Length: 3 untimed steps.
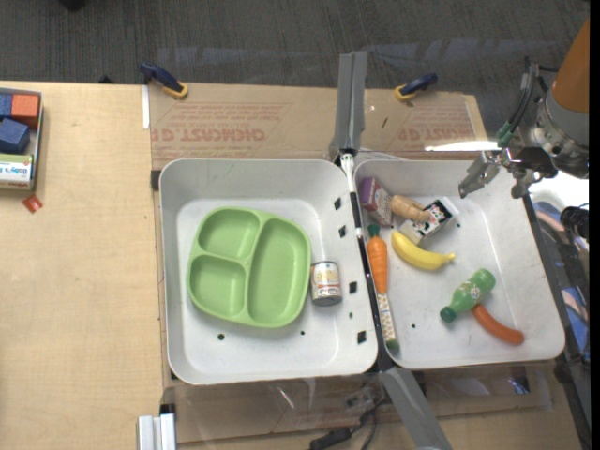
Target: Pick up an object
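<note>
My pincer (pixel 497 178) hangs spread apart, holding nothing.
The banana (pixel 420 252) lies slantwise, its long axis running upper left to lower right.

Two white bins sit side by side on the desk. The left bin (pixel 178 279) holds a green divided plate (pixel 249 267) with a small can (pixel 326 282) just beside its right edge. In the right bin (pixel 534 279), a carrot (pixel 378 262) lies along the left wall, with a purple item (pixel 369 193) near the far left corner. A banana (pixel 421 253) lies mid-bin, below a black-and-white box (pixel 437 218). A green bottle (pixel 469 294) touches an orange-red pepper (pixel 498 325) near the front right corner. The tool (pixel 496 178) hangs above the bin's far right corner, fingers spread, nothing between them. Coloured blocks (pixel 19 134) rest at the desk's left edge.
</note>
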{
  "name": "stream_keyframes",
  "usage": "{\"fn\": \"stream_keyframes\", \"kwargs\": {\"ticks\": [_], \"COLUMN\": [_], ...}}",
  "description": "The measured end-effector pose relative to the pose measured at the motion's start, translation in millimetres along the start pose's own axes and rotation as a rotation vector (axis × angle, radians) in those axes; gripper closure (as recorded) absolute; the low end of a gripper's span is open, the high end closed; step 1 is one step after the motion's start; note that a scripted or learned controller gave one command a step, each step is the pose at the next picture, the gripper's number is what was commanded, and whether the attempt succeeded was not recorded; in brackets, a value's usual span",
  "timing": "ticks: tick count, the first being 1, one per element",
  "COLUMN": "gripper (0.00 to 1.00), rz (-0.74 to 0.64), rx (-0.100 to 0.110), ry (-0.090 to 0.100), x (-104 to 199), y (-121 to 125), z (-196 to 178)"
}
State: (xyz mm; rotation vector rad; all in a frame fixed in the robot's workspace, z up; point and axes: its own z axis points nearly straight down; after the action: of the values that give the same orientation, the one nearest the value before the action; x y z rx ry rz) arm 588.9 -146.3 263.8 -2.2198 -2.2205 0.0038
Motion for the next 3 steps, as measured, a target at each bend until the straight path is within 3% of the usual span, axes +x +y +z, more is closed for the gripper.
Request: {"fn": "stream_keyframes", "kwargs": {"ticks": [1,2,3], "gripper": [0.00,1.00,0.00], "rz": [0.002,0.006,0.006], "rx": [-0.002,-0.002,-0.002], "ry": [0.000,0.000,-0.001], "x": [28.3,26.7,26.7], "y": [17.7,17.5,17.5], "z": [159.4,150.1,150.2]}}
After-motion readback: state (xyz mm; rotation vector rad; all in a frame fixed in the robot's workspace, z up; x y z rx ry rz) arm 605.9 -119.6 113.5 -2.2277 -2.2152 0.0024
